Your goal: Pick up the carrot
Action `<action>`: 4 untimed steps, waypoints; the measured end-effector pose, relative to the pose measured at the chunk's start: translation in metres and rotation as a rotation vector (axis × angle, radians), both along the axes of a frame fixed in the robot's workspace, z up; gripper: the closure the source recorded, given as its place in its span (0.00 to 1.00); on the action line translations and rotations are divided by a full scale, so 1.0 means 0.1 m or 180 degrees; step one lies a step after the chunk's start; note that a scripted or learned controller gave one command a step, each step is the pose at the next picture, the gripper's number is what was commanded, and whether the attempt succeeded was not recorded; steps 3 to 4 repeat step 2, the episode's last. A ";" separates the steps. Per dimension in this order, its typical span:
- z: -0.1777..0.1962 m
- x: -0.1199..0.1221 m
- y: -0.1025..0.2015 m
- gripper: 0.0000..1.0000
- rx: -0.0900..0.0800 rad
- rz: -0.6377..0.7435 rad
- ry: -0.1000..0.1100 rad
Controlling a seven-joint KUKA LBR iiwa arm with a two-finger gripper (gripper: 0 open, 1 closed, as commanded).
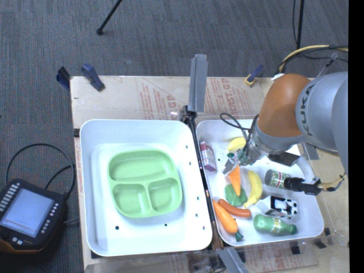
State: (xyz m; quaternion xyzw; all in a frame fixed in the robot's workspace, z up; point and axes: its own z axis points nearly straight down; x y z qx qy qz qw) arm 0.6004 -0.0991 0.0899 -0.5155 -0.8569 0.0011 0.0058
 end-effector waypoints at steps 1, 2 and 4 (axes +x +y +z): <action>0.94 0.24 0.59 1.00 -0.0022 -0.1101 -0.0011; 0.93 0.31 0.56 1.00 -0.0027 -0.1605 -0.0008; 0.93 0.31 0.56 1.00 -0.0027 -0.1605 -0.0008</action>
